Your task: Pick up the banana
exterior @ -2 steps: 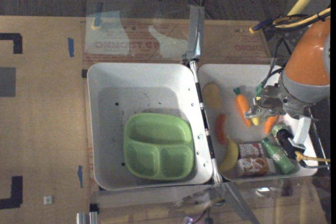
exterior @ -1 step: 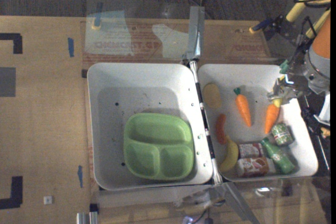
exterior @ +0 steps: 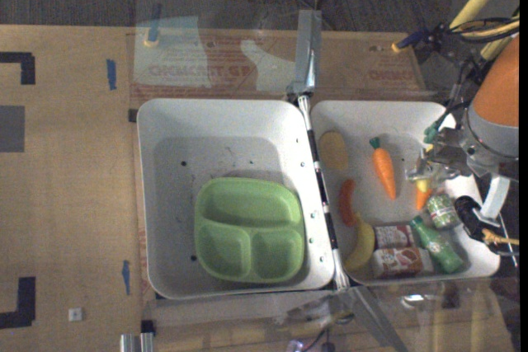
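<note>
the gripper (exterior: 429,169) hovers in the approach step; whether it is open or closed cannot be told. the banana (exterior: 361,243) lies down-left of it, so next it likely must travel there and descend.

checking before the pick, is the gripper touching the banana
Apart. The camera view shows the gripper near the right bin's right side, while the banana lies by the bin's left wall, with the carrot between them.

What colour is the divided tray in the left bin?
Light green, seen best in the camera view: the tray lies in the left bin.
</note>
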`<state>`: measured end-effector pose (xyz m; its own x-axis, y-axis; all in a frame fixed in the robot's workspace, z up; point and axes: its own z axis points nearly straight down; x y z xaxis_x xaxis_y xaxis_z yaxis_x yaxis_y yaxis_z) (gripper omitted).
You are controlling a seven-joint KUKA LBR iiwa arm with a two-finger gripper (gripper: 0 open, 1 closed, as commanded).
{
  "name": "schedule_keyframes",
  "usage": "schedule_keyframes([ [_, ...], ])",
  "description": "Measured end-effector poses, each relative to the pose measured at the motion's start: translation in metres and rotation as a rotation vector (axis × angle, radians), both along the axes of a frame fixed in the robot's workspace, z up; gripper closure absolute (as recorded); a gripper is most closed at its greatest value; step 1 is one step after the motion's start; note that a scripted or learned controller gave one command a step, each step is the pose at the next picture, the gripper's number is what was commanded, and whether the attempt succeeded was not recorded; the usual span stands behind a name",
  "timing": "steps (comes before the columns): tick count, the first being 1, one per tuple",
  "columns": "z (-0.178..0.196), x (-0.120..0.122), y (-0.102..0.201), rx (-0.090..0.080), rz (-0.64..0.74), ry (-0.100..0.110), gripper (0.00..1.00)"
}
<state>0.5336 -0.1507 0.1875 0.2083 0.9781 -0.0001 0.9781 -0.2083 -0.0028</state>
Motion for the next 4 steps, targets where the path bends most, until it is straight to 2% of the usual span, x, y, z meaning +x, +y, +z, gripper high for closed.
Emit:
schedule_keyframes([
  [1, 0.063, 0.095, -0.02, -0.002, 0.097, -0.005, 1.0],
  [2, 0.012, 0.121, -0.052, -0.004, 0.104, -0.005, 1.0],
  [3, 0.021, 0.135, -0.065, -0.004, 0.173, -0.007, 1.0],
  [4, 0.081, 0.135, -0.007, -0.003, 0.148, -0.007, 1.0],
])
